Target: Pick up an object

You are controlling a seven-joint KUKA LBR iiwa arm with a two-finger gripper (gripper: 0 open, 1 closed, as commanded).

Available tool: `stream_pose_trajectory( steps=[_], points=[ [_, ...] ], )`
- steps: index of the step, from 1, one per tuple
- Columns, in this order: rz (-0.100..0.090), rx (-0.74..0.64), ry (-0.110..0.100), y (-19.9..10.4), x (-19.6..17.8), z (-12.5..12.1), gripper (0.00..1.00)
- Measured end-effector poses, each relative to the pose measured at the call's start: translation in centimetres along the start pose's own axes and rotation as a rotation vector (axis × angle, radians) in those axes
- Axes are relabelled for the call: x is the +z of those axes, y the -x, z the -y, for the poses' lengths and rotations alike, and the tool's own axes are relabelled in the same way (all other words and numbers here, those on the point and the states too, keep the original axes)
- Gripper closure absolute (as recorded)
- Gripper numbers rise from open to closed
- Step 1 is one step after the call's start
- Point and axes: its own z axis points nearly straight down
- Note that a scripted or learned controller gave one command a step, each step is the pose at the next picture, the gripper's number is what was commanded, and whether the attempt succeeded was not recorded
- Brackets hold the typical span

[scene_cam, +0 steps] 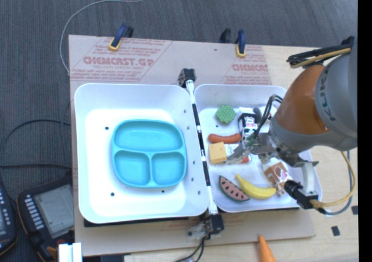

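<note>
Cheese wedge (217, 153) sits just beside the arm's lowered fingers (239, 151), spread narrowly apart.

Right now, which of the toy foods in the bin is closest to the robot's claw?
The yellow cheese wedge. The gripper hovers right beside it, while the hot dog, green broccoli, watermelon slice and banana lie farther off.

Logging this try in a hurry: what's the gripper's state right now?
Gripper: low in the right bin, beside the yellow cheese block; whether it is open or shut cannot be told.
</note>
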Motion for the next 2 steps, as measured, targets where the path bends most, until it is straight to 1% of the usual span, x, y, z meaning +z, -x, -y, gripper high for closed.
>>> stream_pose_trajectory(
  steps=[1,2],
  points=[
    [-0.010,-0.005,-0.008,-0.9,4.9,-0.1,0.00],
    [-0.010,-0.005,-0.002,-0.9,3.8,-0.3,1.00]
  ],
)
